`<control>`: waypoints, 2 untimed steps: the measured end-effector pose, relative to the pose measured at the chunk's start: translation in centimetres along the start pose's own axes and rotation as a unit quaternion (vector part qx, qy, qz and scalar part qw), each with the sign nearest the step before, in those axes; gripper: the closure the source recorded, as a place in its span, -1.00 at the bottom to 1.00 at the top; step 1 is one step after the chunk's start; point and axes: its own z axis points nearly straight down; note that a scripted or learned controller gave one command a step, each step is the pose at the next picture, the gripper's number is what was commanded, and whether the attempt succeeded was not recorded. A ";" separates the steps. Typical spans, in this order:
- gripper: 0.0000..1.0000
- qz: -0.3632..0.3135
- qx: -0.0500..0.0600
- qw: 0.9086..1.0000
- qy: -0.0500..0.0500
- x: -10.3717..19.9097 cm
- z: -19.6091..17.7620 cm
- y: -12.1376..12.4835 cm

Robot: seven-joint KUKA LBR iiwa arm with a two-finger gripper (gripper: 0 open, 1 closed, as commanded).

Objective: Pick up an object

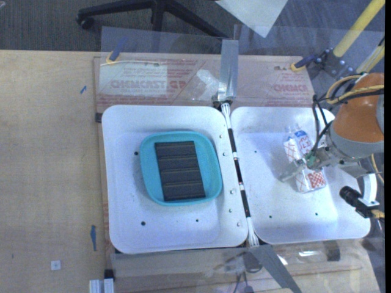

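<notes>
Near to far: teal tray [149, 182] w/ dark ribbed block [179, 170] in left bin [122, 224]; right bin [275, 221] w/ red-checked carton [313, 180] and blue-white carton [295, 144], gripper [310, 160] just betw. them, finger state cannot be told; arm [360, 124] behind.

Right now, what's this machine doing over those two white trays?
A grey robot arm with an orange band reaches in from the right over the right white bin. Its hand sits low among small white cartons with red and blue print. The left white bin holds a teal square dish carrying a dark ribbed block, untouched.
</notes>
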 end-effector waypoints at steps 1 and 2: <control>-1.00 -0.017 0.000 1.000 0.000 3.8 -0.1 -2.9; -1.00 0.034 -0.001 0.999 -0.002 -1.0 0.0 -5.3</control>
